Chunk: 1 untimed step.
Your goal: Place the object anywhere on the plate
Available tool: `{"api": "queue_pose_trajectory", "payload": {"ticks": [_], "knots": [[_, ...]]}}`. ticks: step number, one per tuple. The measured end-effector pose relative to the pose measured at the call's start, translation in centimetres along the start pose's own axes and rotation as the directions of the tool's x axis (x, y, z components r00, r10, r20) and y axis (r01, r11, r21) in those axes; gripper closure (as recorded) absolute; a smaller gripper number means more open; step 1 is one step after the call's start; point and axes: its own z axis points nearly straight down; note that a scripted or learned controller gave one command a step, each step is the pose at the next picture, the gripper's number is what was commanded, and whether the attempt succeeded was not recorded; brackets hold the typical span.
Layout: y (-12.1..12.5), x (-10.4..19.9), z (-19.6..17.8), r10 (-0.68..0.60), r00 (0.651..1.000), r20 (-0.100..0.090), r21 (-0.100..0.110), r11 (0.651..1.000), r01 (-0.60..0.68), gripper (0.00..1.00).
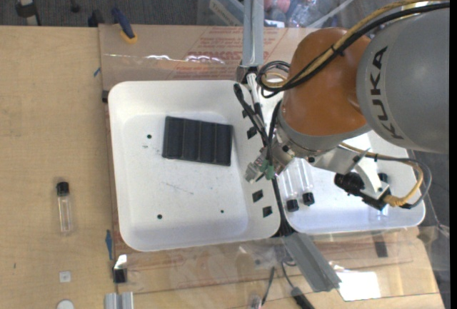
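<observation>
A ridged plate (198,140) lies in the left bin (136,222); the right bin (400,218) adjoins it.
</observation>
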Motion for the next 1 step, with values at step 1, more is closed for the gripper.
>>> {"api": "queue_pose_trajectory", "payload": {"ticks": [1], "knots": [[1.23,4.97,5.54,-0.211,0.978,-0.002,0.002,0.978,0.211,1.0]]}}
